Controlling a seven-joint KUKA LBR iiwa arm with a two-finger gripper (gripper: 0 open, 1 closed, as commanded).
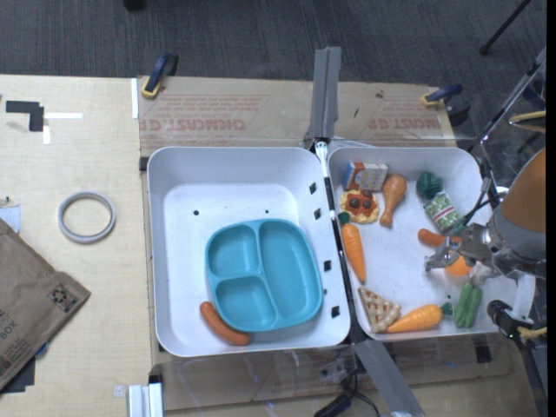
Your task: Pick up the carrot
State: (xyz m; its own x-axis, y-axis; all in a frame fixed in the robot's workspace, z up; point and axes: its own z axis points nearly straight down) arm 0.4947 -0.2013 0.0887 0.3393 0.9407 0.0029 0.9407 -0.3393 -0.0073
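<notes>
In the right white bin (408, 159), one orange toy carrot (417, 318) lies at six o'clock, beside a waffle-patterned sandwich wedge (377, 307) — another slim orange carrot (353, 252) hugs nine o'clock. The metal jaws (452, 259) hover at three o'clock, slightly parted, holding nothing.

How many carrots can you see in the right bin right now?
2. One carrot lies along the right bin's left wall; another carrot lies near its front edge. The gripper may hide more.
</notes>
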